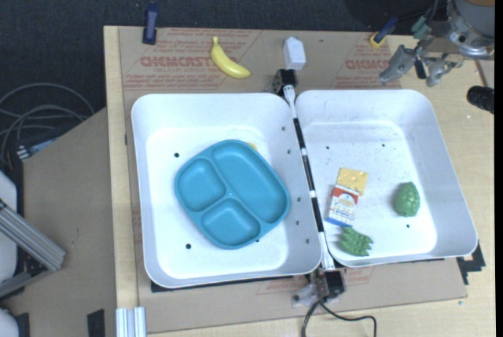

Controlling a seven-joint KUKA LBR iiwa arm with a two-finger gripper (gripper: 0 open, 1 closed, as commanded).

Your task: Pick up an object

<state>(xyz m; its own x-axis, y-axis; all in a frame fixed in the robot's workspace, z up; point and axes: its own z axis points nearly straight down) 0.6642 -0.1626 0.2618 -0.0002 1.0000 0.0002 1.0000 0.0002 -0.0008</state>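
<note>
Green and knobbly, the round toy vegetable (406,199) in the right bin (377,111) looks light and stiff, best pinched across its middle. Beside it lies a small carton (342,206) (print too small to read). Over the bin's far corner the pincer (420,67) hangs spread and empty. "CHEMCAST" marks the bench (185,60).
</note>
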